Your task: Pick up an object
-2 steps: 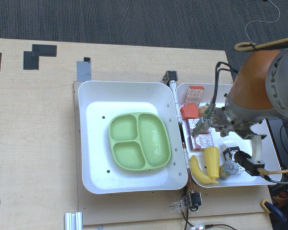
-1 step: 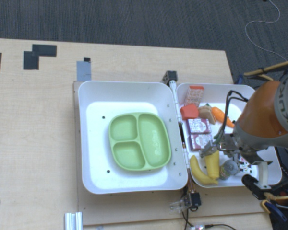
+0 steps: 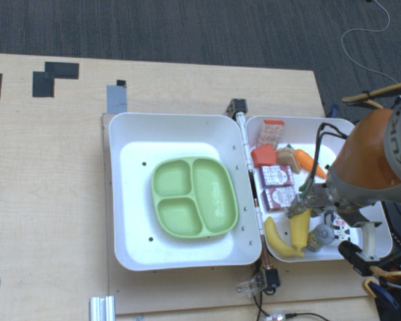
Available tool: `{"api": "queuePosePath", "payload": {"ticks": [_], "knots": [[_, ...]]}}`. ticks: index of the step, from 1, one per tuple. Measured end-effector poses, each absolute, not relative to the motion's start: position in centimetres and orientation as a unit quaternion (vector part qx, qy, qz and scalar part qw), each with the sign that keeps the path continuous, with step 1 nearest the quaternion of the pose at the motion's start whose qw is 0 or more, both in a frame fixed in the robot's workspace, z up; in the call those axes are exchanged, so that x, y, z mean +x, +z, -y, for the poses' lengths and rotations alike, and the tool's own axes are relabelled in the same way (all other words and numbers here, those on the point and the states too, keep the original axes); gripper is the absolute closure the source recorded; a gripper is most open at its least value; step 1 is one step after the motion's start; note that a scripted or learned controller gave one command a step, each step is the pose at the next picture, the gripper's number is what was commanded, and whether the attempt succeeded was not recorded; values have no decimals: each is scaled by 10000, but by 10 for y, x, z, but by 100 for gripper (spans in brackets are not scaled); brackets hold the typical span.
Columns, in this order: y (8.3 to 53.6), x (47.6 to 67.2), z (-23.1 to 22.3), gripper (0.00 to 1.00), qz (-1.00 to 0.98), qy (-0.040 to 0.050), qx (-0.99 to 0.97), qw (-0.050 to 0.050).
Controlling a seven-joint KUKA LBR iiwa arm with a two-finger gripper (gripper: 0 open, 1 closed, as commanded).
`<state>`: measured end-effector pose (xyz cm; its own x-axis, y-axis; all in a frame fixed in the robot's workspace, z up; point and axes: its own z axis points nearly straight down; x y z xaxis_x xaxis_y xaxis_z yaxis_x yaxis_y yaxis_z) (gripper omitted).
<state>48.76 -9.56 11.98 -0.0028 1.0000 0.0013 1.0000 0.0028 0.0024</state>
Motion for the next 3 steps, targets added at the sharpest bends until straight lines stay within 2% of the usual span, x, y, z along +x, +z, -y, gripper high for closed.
{"api": "queuePosePath", "payload": {"ticks": [1, 2, 3], "knots": [[185, 521, 19, 100, -7089, 16, 7053, 5], [204, 487, -20, 100, -7091, 8, 7051, -3], [184, 547, -83, 100, -7092, 8, 7050, -3]]}}
